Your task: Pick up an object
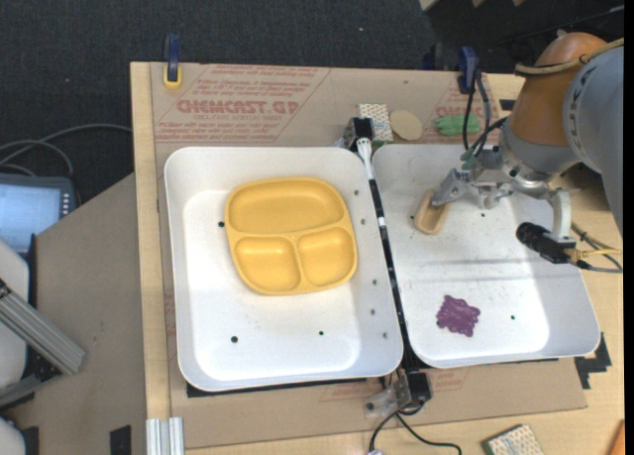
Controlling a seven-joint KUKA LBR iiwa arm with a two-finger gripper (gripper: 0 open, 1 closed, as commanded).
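A small tan block (429, 216) lies in the upper left part of the right bin (555, 344). A purple crumpled object (458, 314) rests nearer the front of the same bin. My gripper (474, 194) hangs low over the back of the right bin and looks open, with nothing between its fingers. Its left finger (443, 193) is right beside the top of the tan block. The purple object is well in front of the gripper.
A yellow divided plate (291, 235) sits in the left bin (198, 334). A black part with cables (545, 243) hangs off the arm at the right bin's right side. Small green and tan items (451, 127) lie on the bench behind the bins.
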